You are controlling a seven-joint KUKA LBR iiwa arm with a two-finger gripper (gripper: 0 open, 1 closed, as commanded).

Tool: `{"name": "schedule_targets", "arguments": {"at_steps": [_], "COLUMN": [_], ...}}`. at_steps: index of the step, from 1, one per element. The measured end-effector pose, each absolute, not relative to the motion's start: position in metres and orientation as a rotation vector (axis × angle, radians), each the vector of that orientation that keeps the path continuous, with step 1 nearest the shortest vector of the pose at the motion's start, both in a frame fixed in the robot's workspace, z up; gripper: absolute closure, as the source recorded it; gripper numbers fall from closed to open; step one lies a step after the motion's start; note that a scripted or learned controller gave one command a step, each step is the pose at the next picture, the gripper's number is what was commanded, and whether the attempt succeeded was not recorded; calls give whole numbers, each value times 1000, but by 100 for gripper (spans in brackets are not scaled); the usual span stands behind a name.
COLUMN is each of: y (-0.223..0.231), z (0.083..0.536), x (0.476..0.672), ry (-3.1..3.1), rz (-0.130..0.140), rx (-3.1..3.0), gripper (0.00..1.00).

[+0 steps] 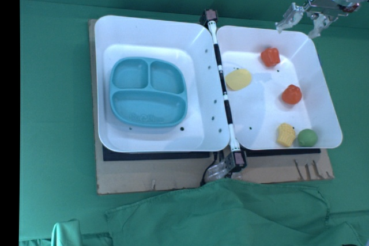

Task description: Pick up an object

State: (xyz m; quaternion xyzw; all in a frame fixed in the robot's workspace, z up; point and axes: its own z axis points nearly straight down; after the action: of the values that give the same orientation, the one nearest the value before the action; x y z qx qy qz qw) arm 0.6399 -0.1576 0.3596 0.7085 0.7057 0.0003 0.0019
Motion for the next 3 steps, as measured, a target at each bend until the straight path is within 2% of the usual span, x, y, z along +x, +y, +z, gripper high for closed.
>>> {"name": "schedule_targets", "arguments": {"at_steps": [1,3], "y": [-158,-165], "z": [360,249], "x": [640,640], "ry": [2214,2216], "rz": [1,-3], "rx": [2223,2226], "gripper": [0,0]}}
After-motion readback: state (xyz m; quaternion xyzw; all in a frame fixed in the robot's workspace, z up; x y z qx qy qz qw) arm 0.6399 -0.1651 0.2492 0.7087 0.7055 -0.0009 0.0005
